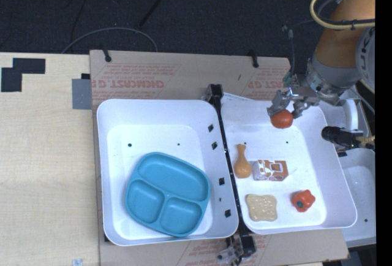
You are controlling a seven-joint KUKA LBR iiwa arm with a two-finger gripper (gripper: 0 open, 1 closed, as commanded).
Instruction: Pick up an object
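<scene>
You can count the pick as largely done — the gripper [288, 105] is clamped on a small red tomato-like toy [282, 119], which hangs between its fingers above the far end of the right bin [343, 197]. What's left, by my reading, is only to carry it clear without dropping it. The arm [343, 32] reaches in from the right, its orange band high and the wrist angled down toward the bin. Below, a toy pear [242, 163], a small printed box [271, 170], a slice of toast [261, 207] and a red pepper [303, 200] lie in that bin — the left bin [110, 130] holds a blue divided plate [166, 193].
</scene>
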